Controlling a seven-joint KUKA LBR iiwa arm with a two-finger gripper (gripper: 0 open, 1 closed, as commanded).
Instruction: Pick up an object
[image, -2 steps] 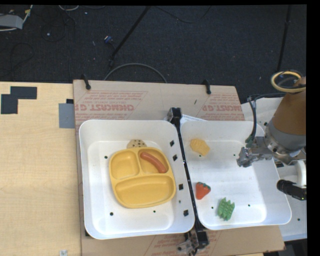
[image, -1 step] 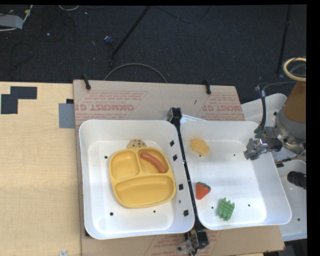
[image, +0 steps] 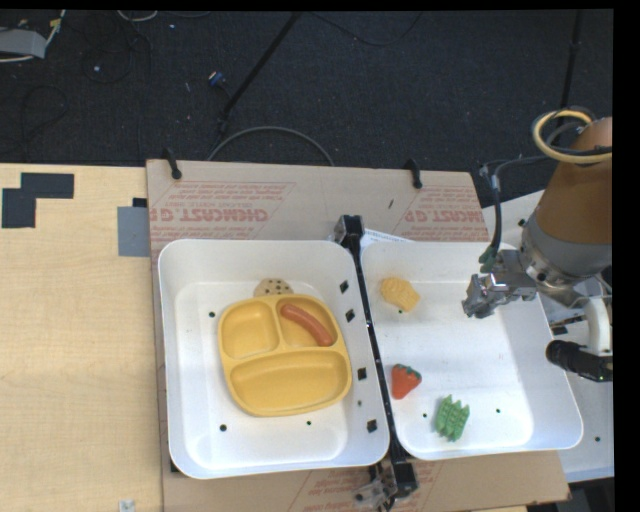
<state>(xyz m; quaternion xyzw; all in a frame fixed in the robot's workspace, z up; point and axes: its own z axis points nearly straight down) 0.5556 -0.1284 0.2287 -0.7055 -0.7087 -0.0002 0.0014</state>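
Two white bins on the table, and the hand (image: 484, 298) hovers at right of frame, grip unreadable, with corn (image: 400, 293), strawberry (image: 404, 381) and green piece (image: 451, 417) unpicked.

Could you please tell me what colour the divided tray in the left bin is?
Yellow; the divided tray shows clearly in the camera view.

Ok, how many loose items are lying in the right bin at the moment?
3. A yellow piece lies near the bin's upper left, a red strawberry-like piece sits by the divider lower down, and a green piece lies near the bottom edge. The arm may hide more at right.
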